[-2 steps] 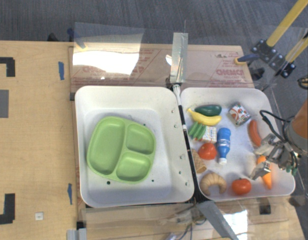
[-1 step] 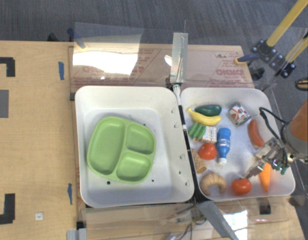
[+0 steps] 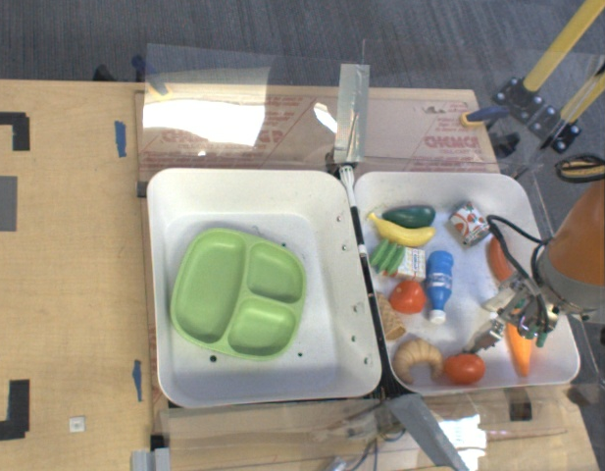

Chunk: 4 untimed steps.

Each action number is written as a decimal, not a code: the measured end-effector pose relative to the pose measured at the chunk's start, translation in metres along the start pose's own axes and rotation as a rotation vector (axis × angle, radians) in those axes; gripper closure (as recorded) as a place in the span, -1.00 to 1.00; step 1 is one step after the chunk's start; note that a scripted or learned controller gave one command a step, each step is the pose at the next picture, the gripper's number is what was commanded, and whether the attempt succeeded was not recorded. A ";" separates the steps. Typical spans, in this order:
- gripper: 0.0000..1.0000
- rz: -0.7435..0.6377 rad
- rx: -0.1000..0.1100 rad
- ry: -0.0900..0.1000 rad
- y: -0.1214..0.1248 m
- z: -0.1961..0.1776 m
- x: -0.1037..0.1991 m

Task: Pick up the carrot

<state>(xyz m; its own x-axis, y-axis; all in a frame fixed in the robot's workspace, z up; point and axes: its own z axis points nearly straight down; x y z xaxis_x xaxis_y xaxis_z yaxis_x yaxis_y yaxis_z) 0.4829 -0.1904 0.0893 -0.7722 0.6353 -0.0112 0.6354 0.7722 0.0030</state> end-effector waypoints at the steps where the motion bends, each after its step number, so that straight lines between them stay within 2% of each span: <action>1: 1.00 -0.002 -0.004 -0.010 0.002 -0.013 -0.003; 2: 1.00 0.201 -0.001 0.005 0.050 -0.089 0.041; 3: 1.00 -0.326 0.000 0.004 0.011 -0.089 0.011; 4: 1.00 -0.140 -0.001 0.010 0.074 -0.091 0.060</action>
